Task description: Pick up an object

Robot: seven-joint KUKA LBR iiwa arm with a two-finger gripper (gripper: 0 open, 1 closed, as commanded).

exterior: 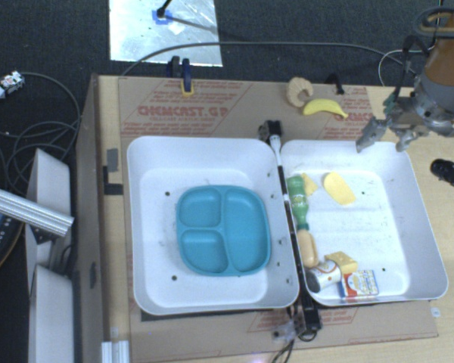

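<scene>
Above the right bin (420,225), the open claw (386,138) hangs empty; bench board (212,108) reads "CHEMCAST GP".

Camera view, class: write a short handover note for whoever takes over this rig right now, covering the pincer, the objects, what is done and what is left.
Pincer: open, holding nothing, above the far rim of the right bin.
Right bin: yellow piece, green bottle, tan piece and a small carton along its left and near sides.
Left bin: blue divided plate.
Banana lies on the bench behind the bins.
Done: nothing picked.
Left: descend, grasp one object, lift.
</scene>
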